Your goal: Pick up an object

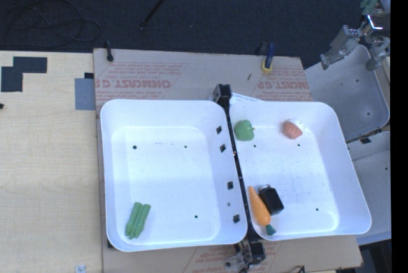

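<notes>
Table (44, 157): you see its pale wood on the left side of the frame, with a brown cardboard sheet (191, 77) on it that carries both bins, so they sit on one flat level.
Left bin (118, 115): it fills the lower middle-left of the frame; it touches the right bin along a black divider strip (231, 163), probably a joint that keeps the two from sliding apart.
Right bin (344, 144): it lies in the lower middle-right and holds most of the candidates, on the side nearer to the arm.
Arm and end effector (370, 26): they are at the upper right corner, well apart from both bins and above the dark floor; you cannot tell from this view if the end effector is open or closed, and nothing is seen in it.
Green bundle (138, 219): it lies alone in the lower left corner of the left bin, close to the wall, which may hinder a grasp.
Carrot (258, 203): lower left of the right bin, touching the black block (271, 199) and just beside the divider; this pair is crowded.
Green round piece (244, 131): upper left of the right bin, near the divider.
Pink-orange piece (292, 129): upper middle of the right bin, free on all sides; in my judgement the easiest for you to choose.
Blue-yellow clamp (268, 64): at the upper edge of the cardboard, outside the bins, not in the way.
</notes>
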Action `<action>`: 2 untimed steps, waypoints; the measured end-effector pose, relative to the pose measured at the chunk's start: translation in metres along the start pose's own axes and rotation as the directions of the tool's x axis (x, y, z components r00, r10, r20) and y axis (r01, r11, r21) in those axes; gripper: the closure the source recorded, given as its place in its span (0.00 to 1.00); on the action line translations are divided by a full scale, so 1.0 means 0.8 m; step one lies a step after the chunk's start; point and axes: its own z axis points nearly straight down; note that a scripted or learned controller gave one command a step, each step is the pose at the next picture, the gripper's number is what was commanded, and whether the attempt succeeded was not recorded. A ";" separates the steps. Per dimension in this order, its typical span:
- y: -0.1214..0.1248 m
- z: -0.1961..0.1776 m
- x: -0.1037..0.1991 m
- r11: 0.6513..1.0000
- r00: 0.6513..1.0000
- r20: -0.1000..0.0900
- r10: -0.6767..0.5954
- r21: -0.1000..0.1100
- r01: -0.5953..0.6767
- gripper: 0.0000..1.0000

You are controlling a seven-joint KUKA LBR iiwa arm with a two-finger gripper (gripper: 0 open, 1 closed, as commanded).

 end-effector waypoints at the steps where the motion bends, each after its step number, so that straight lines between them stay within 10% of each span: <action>1: 0.097 -0.026 0.130 1.000 1.000 -0.002 0.000 0.010 0.000 0.00; 2: 0.100 -0.028 0.267 1.000 1.000 -0.002 -0.001 0.012 0.001 0.00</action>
